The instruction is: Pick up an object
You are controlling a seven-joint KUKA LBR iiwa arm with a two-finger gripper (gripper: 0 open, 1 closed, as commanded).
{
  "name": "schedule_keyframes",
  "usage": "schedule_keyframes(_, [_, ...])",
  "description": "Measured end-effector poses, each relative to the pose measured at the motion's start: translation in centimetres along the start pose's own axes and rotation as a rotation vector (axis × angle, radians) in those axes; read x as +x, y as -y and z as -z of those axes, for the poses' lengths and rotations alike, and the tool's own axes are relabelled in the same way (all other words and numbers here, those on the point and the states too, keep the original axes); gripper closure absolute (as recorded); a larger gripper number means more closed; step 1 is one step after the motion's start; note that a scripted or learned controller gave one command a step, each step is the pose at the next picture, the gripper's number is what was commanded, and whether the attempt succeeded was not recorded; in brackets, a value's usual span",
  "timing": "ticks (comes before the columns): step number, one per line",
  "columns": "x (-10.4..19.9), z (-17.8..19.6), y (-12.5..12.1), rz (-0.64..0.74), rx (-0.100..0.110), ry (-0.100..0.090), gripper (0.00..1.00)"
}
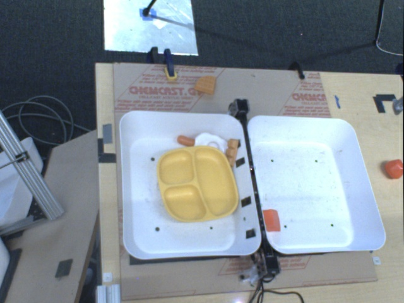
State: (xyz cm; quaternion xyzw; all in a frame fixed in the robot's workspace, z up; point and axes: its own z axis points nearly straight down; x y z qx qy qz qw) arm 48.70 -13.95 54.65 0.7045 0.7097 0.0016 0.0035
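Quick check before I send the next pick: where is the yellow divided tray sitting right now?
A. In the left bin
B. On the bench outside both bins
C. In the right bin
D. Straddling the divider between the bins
A: the yellow divided tray lies flat inside the left bin, wholly within its walls, while the right bin holds a small orange block near its front left corner.

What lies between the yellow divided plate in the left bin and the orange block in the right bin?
In the camera view, between the yellow plate and the orange block lie bare white floor of the left bin and the two bins' adjoining rims with black clips.
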Motion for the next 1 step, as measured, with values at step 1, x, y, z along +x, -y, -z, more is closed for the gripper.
schedule_keyframes(1, [0.00,0.00,0.00,0.000,0.000,0.000,0.00])
